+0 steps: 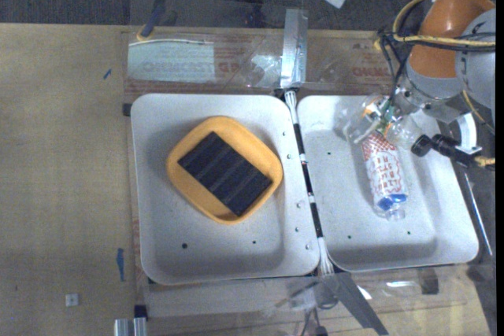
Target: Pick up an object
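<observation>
Gripper sat low in the right bin, directly over the top end of the plastic bottle; finger state couldn't be told. Bottle lay flat on the bin floor, so probably not lifted yet. Orange tray far left.

Two white bins: the left bin holds a yellow-orange tray with a black ribbed inset. In the right bin lies a clear plastic bottle with a red-and-white patterned label and a blue cap. The arm is grey with an orange band. The worktop is tan.
</observation>
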Action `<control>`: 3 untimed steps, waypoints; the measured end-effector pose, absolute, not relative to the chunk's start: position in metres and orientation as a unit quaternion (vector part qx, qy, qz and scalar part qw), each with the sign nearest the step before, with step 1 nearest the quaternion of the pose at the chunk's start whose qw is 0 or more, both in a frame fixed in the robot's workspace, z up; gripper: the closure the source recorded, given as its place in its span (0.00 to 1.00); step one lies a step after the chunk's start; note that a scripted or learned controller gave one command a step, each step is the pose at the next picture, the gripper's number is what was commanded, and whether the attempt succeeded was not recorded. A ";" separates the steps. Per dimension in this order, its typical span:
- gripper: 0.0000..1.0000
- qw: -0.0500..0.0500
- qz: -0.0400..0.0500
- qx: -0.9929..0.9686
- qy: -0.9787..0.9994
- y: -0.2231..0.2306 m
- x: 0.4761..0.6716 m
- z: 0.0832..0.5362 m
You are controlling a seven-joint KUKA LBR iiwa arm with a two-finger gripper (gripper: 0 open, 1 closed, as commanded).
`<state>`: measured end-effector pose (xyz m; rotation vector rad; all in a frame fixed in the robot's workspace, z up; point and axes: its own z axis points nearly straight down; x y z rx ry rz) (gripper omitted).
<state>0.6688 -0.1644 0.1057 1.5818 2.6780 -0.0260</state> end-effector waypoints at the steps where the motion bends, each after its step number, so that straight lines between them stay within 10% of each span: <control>1: 0.00 0.011 0.003 0.496 0.868 -0.128 0.654 0.096; 2: 1.00 0.008 0.002 0.497 0.868 -0.128 0.652 0.101; 3: 1.00 0.002 0.000 0.471 0.882 -0.099 0.665 0.230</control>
